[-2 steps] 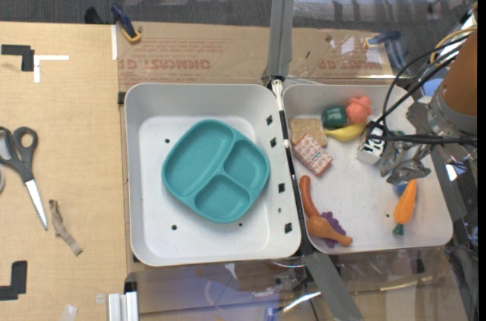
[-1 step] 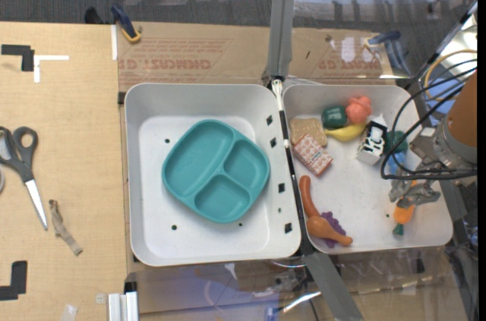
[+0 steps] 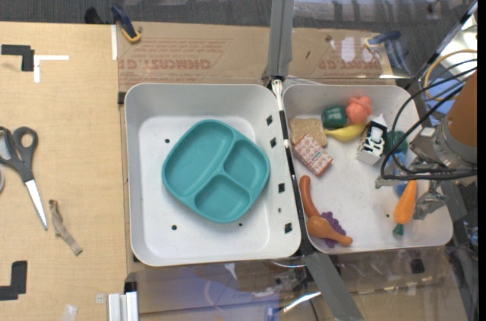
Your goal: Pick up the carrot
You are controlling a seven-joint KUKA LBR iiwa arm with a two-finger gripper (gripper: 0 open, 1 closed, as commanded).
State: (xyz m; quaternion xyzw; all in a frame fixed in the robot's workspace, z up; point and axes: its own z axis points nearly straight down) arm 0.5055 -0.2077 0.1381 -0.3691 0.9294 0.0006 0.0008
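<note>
On the left I see the scissors [image 3: 25, 169] lying on the wooden bench [image 3: 68, 130], and next the left bin [image 3: 140, 183] with a teal divided plate [image 3: 216, 171] in its middle. In the right bin [image 3: 357, 232] there are a cracker [image 3: 308, 130], a small red-and-white packet [image 3: 314, 155], a hot dog [image 3: 307, 198] by some purple grapes [image 3: 330, 221], a banana [image 3: 345, 133], and a black-and-white carton [image 3: 372, 141]. Further right the carrot [image 3: 405, 203] lies tilted near the bin's right wall with the gripper [image 3: 414, 187] right over it, and I cannot tell how the tool is set or whether it grips the carrot.

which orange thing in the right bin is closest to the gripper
The slim orange carrot at the bin's right edge, right beside the gripper; the round orange fruit lies farther back.
</note>
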